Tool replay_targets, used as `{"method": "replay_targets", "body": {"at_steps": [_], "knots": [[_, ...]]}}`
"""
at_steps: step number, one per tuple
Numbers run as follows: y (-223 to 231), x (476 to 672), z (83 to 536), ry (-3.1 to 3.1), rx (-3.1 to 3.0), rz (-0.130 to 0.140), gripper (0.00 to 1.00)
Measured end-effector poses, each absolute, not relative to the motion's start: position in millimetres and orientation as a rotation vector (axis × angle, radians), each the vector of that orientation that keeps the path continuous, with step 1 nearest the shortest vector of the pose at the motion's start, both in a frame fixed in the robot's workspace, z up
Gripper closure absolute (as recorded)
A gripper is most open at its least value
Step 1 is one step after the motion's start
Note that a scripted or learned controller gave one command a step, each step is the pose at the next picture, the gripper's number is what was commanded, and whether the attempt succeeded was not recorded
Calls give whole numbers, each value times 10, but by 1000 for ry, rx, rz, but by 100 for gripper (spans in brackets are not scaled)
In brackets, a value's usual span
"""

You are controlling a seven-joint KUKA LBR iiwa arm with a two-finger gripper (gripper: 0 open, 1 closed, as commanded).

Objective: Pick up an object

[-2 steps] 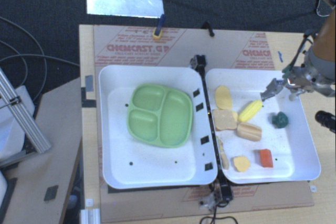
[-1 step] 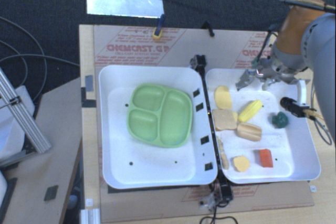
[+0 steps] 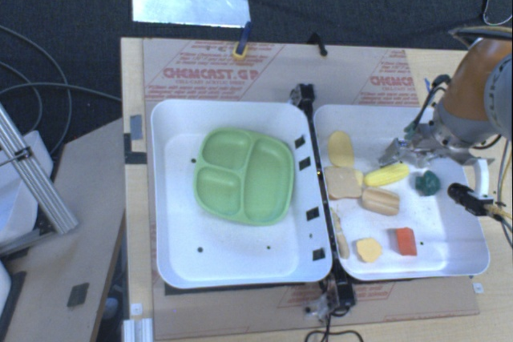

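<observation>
Bench: cardboard-lined, two white bins (image 3: 240, 272) side by side.
Gripper (image 3: 398, 150): fingers spread, hovering at the yellow corn piece's (image 3: 385, 175) twelve o'clock, apparently lined up to grasp.
Corn: right bin, unheld, amid toy food.

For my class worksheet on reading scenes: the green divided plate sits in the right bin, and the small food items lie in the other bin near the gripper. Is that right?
Not quite. The camera view shows the green divided plate in the left bin, not the right. The small food items, such as the yellow piece and the red block, lie in the right bin near the gripper.
</observation>
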State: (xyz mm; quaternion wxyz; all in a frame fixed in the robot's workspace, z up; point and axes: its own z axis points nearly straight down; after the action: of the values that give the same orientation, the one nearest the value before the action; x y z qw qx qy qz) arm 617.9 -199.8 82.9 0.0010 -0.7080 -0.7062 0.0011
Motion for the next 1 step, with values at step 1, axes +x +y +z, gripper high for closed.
{"method": "replay_targets", "body": {"at_steps": [1], "knots": [[-1905,6210,847,-2226,-2218,-1,0]]}}
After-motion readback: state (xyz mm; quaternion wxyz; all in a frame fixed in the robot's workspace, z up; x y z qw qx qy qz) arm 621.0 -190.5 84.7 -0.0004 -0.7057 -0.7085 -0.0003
